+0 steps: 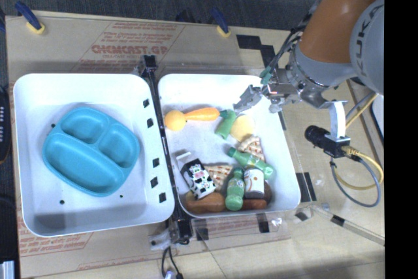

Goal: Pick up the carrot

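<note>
Gripper (251, 96) hangs over the upper right part of the right bin (196, 83), reaching in from the arm (339, 23) at the right; whether it is open or closed I cannot tell, so no claim of a hold can be made. Nothing is visibly caught in it.

From the camera above, the carrot (202, 114) lies on its side near the bin's upper middle, its orange body pointing left toward a yellow lemon (174, 119) that sits at or against its tip, its green top (226, 123) toward the right, just below and left of the gripper. A pale yellow piece (242, 127) sits just beside that green top. Lower down lie green bottles (234, 191), a cow-print carton (197, 180) and other toys in a heap. The left bin (26, 140) holds a blue tray (91, 150).

Likely trouble: the carrot is slim and rounded, so a descent off its centre line could roll it aside or pinch only the green top. Coming down too far left risks nudging the lemon; too far right, the pale yellow piece could be grabbed instead. The near wall also crowds the approach.
</note>
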`<state>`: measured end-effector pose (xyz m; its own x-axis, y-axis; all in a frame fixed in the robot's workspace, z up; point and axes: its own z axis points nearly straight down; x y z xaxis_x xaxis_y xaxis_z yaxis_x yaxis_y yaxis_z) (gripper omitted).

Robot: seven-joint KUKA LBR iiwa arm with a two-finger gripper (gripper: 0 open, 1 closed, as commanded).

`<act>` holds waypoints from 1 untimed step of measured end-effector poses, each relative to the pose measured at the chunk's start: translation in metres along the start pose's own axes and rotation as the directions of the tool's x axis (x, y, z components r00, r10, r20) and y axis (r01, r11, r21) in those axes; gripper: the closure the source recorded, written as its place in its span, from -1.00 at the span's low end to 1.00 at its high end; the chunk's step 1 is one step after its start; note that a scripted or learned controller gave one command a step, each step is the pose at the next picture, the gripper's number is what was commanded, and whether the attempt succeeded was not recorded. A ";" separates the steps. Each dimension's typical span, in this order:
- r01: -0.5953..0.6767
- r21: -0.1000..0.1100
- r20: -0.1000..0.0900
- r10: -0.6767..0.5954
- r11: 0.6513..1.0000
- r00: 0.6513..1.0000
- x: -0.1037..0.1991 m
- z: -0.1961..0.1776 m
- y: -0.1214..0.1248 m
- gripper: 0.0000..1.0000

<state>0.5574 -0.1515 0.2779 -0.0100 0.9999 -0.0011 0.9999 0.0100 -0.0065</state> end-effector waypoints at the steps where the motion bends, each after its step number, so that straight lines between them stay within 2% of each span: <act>1: 0.080 -0.007 0.004 -0.080 0.997 0.997 0.023 0.173 0.066 -1.00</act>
<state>0.6219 -0.1278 0.1043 -0.0900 0.9959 -0.0044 0.9959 0.0900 0.0003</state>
